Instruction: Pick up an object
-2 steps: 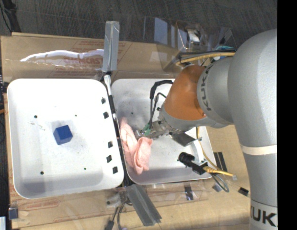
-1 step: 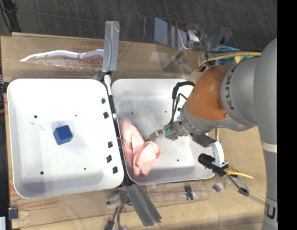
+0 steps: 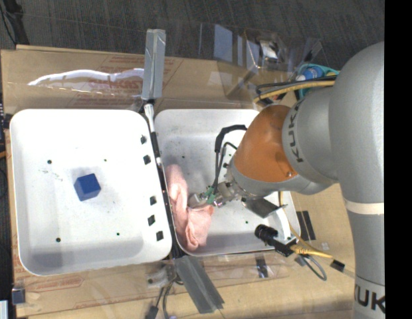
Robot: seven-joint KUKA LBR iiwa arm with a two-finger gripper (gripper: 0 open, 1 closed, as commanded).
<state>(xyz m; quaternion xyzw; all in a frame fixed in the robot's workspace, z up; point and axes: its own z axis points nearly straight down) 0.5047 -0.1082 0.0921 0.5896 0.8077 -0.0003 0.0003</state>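
Pink and soft-looking, a crumpled fabric cloth [image 3: 185,208] is lying in a long heap inside the right-hand shallow white plastic bin [image 3: 186,131], pressing against that bin's left wall.

Just to the right of the cloth, the robot's two-finger gripper [image 3: 211,198] is hanging low over the bin floor, level with the cloth's middle and very close to its right edge. Whether it is touching the fabric cannot be told. Whether the gripper is open or closed cannot be told either, because the wrist is covering it from above.

Further right of the cloth, the thick grey arm [image 3: 352,125] is reaching in. Its rounded orange band [image 3: 266,151] is sitting over the right half of the same bin.

Left of the cloth, across the dividing wall, the second shallow white plastic bin [image 3: 73,138] is sitting alongside. A small solid blue cube [image 3: 87,186] is resting on its floor, well apart from the cloth and roughly level with the cloth's upper part.

Above the cloth, beyond the bins' far rims, a flat brown cardboard sheet [image 3: 73,62] is lying beneath both bins. A grey metal bar [image 3: 155,65] is running away from the seam where the bins meet. Below the cloth, a second grey metal bar [image 3: 199,288] is angling out from the bins' near rims.
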